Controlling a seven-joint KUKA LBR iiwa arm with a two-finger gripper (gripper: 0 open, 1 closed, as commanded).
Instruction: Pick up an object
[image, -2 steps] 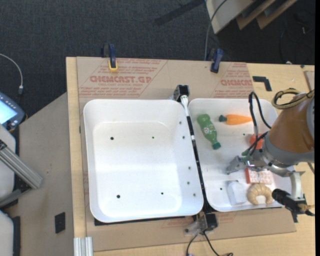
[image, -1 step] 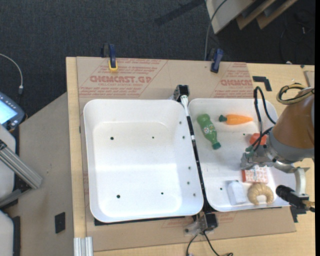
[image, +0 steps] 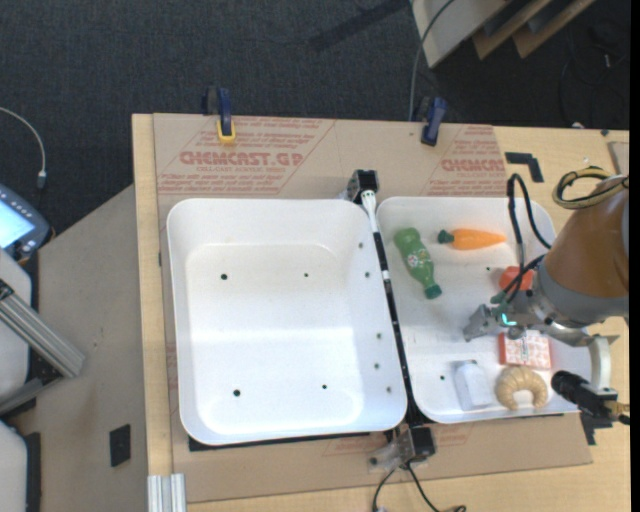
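The right bin holds a green bottle lying near its left wall and an orange carrot at the back. A tan croissant lies at the front, with a red and white packet just behind it. A pale, clear block rests left of the croissant. My gripper hangs low over the middle right of this bin, just left of the packet and right of the bottle. A small red-orange thing peeks out from behind the wrist.
The left bin sits alongside, parted from the right one by a black divider. Two blue clamps grip the board's far edge. Cables loop over the right bin's back corner.
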